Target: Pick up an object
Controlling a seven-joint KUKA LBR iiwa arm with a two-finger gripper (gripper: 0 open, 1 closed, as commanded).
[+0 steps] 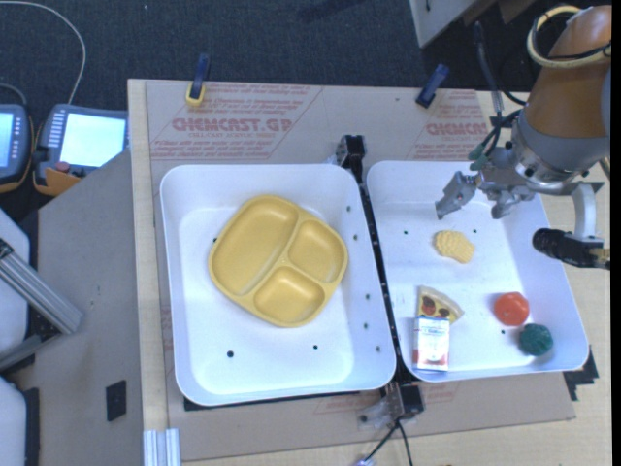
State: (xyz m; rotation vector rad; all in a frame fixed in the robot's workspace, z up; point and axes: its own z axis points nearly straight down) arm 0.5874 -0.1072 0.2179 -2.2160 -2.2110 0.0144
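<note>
Nearest the camera, at about six o'clock in the right shallow white plastic bin (572, 304), lie a small red-and-white carton (433, 343) and, touching its far end, a toy pizza slice with red dots (438, 306). Toward four o'clock sit a round red-orange toy tomato (511, 308) and a dark green knobbly ball (535, 339), just beside each other. Near the bin's centre rests the pale yellow ridged toy pastry (454, 246), lying flat and well apart from the rest; it looks the likeliest target. It is probably light, hollow, stiff plastic, fairly smooth, so it could skid or pop out of a pinch; taking it across its narrower width, low on the sides, seems safest. Just beyond it, toward twelve o'clock, the claw (478, 198) hovers with its two fingers spread apart and nothing between them, the grey arm with its orange band (572, 61) reaching in from three o'clock. The next move likely calls for a short shift toward the pastry and a straight descent. In the left white bin (184, 289) a yellow three-compartment plastic tray (278, 259) lies at the centre. Both bins rest on the brown cardboard-covered table (281, 115).
</note>
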